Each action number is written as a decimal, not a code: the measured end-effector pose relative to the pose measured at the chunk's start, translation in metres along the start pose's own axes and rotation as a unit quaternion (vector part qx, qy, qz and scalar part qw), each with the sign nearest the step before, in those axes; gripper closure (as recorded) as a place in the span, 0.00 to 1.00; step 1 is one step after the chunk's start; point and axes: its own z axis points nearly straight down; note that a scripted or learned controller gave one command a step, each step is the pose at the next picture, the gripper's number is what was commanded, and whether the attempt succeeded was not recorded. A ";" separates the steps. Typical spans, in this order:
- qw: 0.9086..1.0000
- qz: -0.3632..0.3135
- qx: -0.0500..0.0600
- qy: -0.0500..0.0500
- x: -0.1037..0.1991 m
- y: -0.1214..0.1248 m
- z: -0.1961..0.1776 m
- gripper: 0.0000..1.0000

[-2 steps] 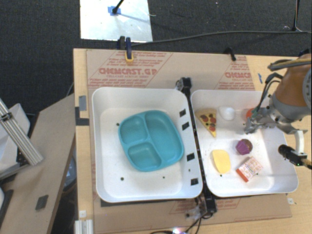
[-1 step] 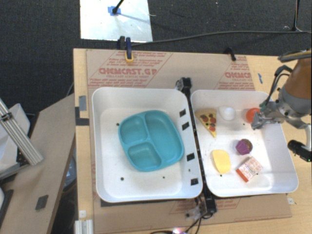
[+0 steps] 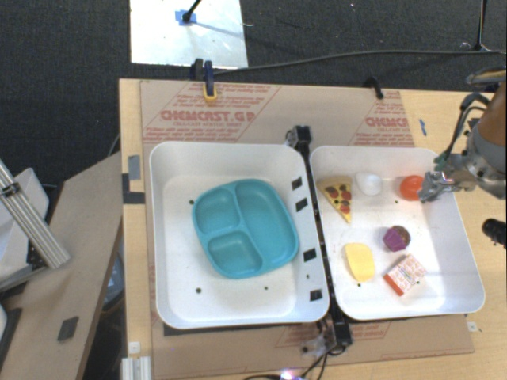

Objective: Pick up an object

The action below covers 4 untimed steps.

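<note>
The right bin holds a pizza slice toy, a small white round object, an orange ball, a purple round object, a yellow oval piece and a red-and-white packet. My gripper hangs at the bin's far right side, just right of the orange ball. Nothing shows between its fingers.
The left bin carries a teal divided plate. Black clips run along the seam between the bins. Cardboard lies under the bins, and a cable crosses the floor behind the bench.
</note>
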 end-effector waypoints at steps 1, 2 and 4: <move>1.000 0.000 0.000 0.000 0.000 0.002 -0.031 1.00; 1.000 -0.003 0.001 0.002 0.062 0.003 -0.037 1.00; 1.000 -0.003 0.002 0.001 0.159 0.010 -0.026 1.00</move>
